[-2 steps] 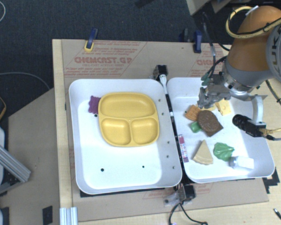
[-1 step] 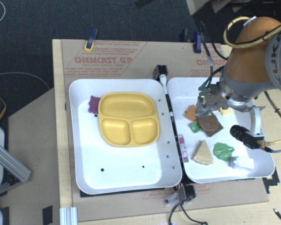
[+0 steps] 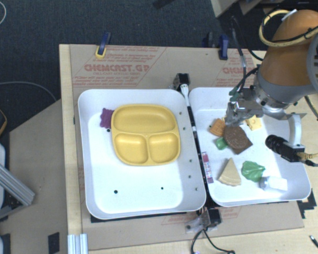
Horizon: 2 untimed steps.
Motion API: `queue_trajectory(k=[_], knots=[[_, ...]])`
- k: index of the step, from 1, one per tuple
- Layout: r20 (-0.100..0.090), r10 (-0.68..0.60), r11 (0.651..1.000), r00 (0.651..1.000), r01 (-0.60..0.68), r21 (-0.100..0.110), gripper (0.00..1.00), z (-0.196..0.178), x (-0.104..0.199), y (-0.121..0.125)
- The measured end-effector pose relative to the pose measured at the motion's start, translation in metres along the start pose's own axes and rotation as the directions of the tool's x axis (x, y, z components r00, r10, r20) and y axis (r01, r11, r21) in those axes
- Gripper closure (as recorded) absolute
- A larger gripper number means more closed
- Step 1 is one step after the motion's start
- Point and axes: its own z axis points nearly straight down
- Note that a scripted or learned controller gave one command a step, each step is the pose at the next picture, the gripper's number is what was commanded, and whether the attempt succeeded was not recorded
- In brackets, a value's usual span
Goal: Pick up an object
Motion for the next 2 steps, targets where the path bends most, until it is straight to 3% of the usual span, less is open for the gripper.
queue_trajectory(k=[1, 2], knots=[[-0.002, 0.001, 1.0, 1.0, -0.001, 0.008, 1.0, 0.02, 0.006, -0.005], [-0.001, 0.0, 1.0, 1.0, 0.0, 0.001, 1.0, 0.007, 0.009, -0.008]])
